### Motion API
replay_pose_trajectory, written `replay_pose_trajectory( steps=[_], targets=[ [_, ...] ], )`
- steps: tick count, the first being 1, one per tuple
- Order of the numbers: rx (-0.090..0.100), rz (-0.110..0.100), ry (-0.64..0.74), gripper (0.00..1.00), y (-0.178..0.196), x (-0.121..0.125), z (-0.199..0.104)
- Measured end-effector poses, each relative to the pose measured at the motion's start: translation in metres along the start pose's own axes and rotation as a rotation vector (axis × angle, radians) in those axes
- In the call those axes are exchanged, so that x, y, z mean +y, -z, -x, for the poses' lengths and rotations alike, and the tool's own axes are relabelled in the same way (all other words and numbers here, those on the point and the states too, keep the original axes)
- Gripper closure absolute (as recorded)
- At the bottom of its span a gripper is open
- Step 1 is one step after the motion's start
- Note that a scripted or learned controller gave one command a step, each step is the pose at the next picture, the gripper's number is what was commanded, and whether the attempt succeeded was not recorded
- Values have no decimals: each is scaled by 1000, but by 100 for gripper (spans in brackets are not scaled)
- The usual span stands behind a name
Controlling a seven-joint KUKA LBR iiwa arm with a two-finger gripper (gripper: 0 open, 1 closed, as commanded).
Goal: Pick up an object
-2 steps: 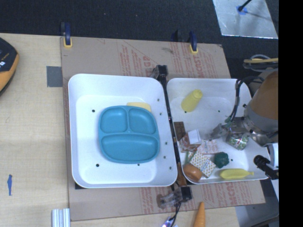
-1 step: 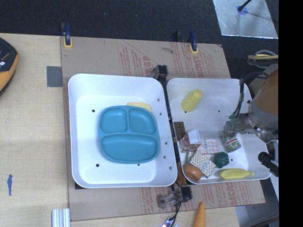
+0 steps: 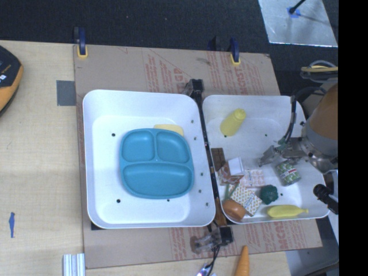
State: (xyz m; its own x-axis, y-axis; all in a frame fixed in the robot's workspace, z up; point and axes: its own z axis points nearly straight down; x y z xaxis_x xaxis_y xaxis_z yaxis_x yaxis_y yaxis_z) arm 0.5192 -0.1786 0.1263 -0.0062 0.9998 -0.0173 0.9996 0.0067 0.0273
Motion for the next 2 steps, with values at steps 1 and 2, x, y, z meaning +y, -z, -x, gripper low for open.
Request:
replay_pose_trajectory(
  steps=[1, 2],
  targets=[
    [17, -32, -4, 0, -29, 59, -55],
    [17, -22, 2, 0, -36, 141, -89]
  ],
)
